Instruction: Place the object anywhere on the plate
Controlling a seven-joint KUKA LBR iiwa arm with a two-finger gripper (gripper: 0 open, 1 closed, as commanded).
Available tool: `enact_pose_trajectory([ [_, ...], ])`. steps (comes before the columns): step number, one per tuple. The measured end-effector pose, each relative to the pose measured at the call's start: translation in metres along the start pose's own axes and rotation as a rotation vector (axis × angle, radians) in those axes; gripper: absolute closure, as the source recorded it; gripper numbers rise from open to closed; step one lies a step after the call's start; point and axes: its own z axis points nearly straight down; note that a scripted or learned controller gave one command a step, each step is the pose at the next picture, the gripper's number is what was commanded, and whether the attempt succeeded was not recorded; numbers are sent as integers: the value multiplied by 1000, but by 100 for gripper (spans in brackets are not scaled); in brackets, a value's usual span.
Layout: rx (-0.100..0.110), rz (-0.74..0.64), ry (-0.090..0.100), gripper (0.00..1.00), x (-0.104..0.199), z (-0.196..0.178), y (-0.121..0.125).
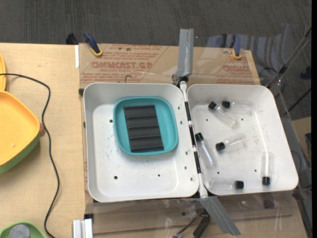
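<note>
A lab bench: clear vials (230,144) (black-capped) lie in a white bin (277,108) on clamped cardboard (129,63).

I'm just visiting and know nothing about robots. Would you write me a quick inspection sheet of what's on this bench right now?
Surface: wooden bench bearing a left bin and a right bin, side by side under a brown sheet.
Job's things: teal plate in the left bin, a dark ridged insert on it; clear vials with black caps scattered in the right bin.
Clutter: stacked yellow and green dishes at the left edge.
Grippers: nothing seen.
Cables: black cable running down the bench.
Surroundings: clamps at the back, dark carpet beyond.
</note>
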Motion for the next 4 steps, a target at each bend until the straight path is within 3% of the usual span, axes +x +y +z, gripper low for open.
enact_pose_trajectory([
  [2, 0, 271, 0, 0, -1, 0, 1],
  [4, 0, 318, 0, 0, -1, 0, 1],
])
